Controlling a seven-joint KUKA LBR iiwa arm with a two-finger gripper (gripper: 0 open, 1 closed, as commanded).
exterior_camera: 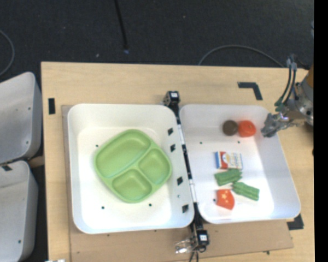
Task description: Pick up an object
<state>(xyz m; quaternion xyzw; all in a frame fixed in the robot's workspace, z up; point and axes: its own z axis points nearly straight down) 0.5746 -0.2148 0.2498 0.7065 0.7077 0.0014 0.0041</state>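
Hand [272, 125] poised at the right bin's [273, 201] far right rim, nothing seen between its fingers.

Whether it is apart or together cannot be told (too small and blurred). Just left of it an orange ball [246, 127] is seen touching a brown ball [229, 127]; a descent there could roll either away. Nearer lie a small box [228, 160], two green pieces [236, 183] and a red piece [224, 199], closely packed, so a neighbour might be nudged or pinched.

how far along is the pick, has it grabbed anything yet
Nothing looks picked yet. The gripper sits at the right bin's upper right edge, beside the orange ball and brown ball, with nothing visibly between its fingers. The small box, two green pieces and red piece lie in that bin; the green divided plate lies in the left bin. Grasping and lifting remain.
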